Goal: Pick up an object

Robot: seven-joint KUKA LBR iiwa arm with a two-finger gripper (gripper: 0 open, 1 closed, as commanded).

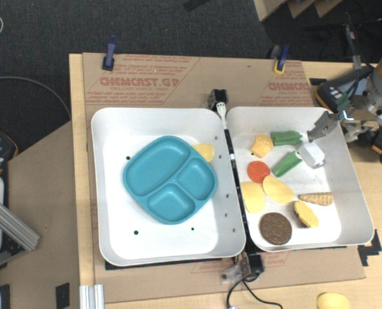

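Observation:
The right bin [353, 192] holds several toy foods: a yellow corn piece [261, 145], a green block [285, 137], a green stick [286, 164], a red round piece [258, 170], yellow slices [277, 189], a brown cookie [276, 228], a tan wedge [316, 199] and a yellow-brown piece [306, 214]. My gripper [314, 141] reaches in from the right over this bin's upper right part. It stands open, one finger by the green block's right end and the other at the green stick's upper end. Nothing is between its fingers.
The left bin [107, 211] bears a blue divided plate [170, 179] with a small yellow piece [203, 151] at its upper right edge. A black divider rail [229, 166] runs between the bins. Blue clamps [109, 53] pin the cardboard base at the back.

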